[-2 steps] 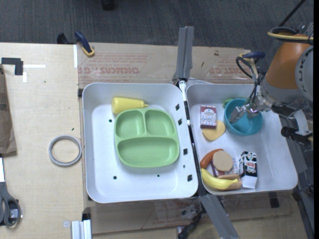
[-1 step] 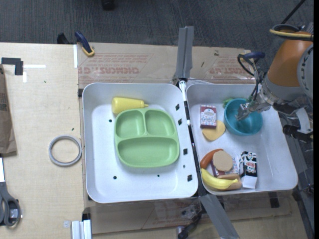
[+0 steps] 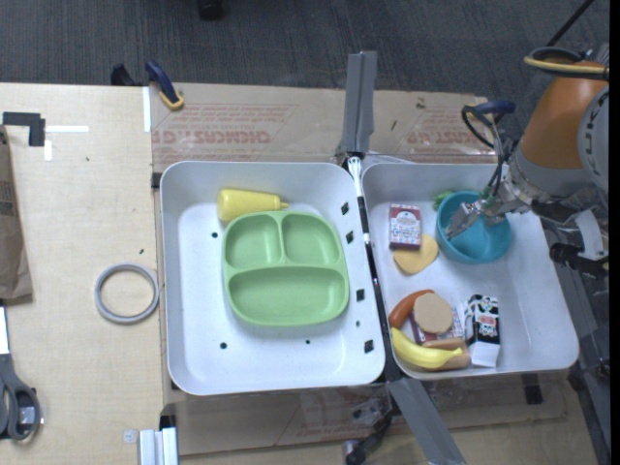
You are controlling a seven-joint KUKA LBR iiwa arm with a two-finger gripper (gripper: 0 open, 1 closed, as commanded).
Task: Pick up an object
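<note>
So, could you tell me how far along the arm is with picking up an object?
Early still. Done: the gripper has reached the right bin and sits at the blue bowl. In hand: nothing visibly held. Left: securing a grasp and lifting; the bowl, banana and red box all rest in the bin.

Two bins [image 3: 184, 289] — one tray [image 3: 286, 267], one bowl [image 3: 473, 238]

A robotics lab: a plywood bench [image 3: 77, 211] on grey carpet bears two white bins [image 3: 184, 289] of toy food, clamps [image 3: 165, 85] at its far edge, the arm [image 3: 567, 114] at right.
</note>
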